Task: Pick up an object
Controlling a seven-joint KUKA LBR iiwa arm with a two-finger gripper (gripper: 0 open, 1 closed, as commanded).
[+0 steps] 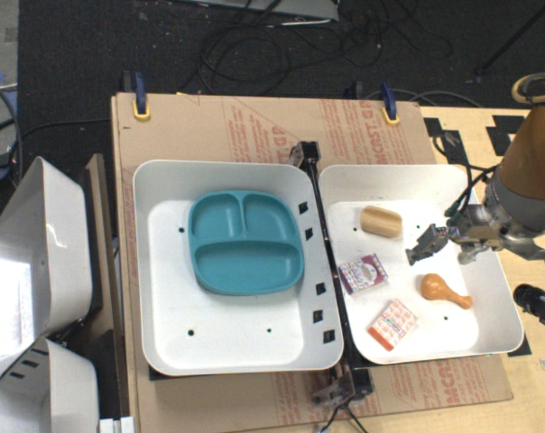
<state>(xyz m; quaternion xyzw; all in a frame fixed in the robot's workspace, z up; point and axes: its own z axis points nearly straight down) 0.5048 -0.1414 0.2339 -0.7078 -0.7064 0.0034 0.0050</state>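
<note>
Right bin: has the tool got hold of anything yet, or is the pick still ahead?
Nothing looks picked. The tool hangs over the right bin between the tan block and the orange drumstick-shaped toy, gripping neither. Both packets lie on the floor. Descent, grasp and lift remain.

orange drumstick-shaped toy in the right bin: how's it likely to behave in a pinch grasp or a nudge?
The orange toy has a rounded bulb and a thin tapering neck, so it will probably pivot or roll if nudged. It looks smooth, so the gripper may slip off the bulb; the neck seems the safer pinch. Likely light, rigid plastic.
</note>
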